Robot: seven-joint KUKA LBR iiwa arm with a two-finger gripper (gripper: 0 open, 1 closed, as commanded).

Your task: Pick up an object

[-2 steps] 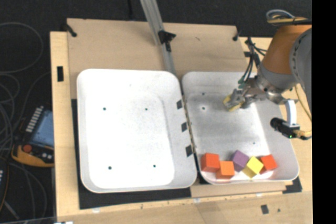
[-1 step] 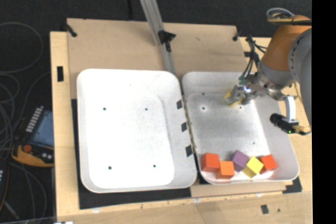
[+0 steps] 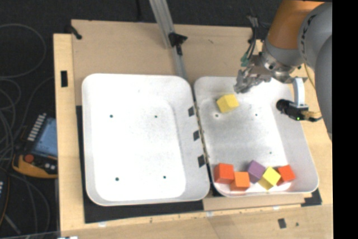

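Yellow cube [image 3: 227, 103]: alone at the far left of the right bin [image 3: 291, 145], tilted, flat on the floor.
Gripper [image 3: 244, 84]: above the far edge of the right bin, just right of and beyond the yellow cube; nothing visibly between the fingers; spread or pressed together, cannot tell.
Near cluster: orange-red cube [image 3: 224, 172], orange cube [image 3: 241, 179], purple cube [image 3: 256, 170], second yellow cube [image 3: 271, 177], red cube [image 3: 286, 173], packed along the near wall.
Left bin [image 3: 92, 137]: white, beside the right bin.
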